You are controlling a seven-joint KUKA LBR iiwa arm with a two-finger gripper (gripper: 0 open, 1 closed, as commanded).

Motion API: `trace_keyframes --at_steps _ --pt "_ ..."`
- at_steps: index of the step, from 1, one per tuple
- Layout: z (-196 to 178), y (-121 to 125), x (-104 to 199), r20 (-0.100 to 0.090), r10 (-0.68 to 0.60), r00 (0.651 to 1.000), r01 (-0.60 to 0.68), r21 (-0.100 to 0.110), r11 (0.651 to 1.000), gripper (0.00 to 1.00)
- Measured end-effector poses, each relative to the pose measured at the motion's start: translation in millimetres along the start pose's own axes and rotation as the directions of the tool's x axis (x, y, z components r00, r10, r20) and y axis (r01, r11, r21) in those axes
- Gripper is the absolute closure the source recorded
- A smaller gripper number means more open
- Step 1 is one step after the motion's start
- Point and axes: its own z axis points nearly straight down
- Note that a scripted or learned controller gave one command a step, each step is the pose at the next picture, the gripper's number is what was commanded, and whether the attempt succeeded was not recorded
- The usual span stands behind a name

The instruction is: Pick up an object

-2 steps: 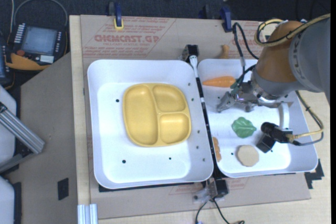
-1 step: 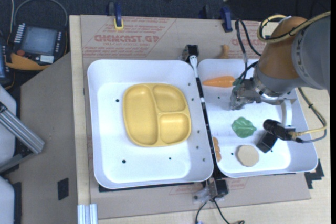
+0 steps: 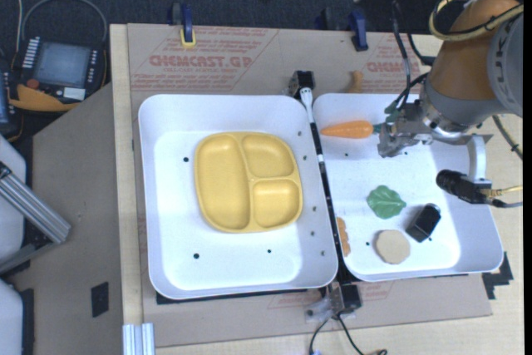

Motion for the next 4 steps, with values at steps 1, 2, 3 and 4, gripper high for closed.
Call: trace_keyframes --at_steps 1,2,3,4 --pt "-63.3 3.8 -5.6 0.001 0.000 1.000 0.000 -0.003 1.000 1.00" --pt "-115.3 5.5 -6.0 0.001 0.000 1.000 0.000 -0.003 1.000 1.00" --pt "-97.7 11.5 52.1 -0.004 -0.005 1.000 0.005 0.008 1.000 1.00" --pt "-101.5 15.9 106.3 -0.002 -0.005 1.000 0.005 0.003 1.000 1.00"
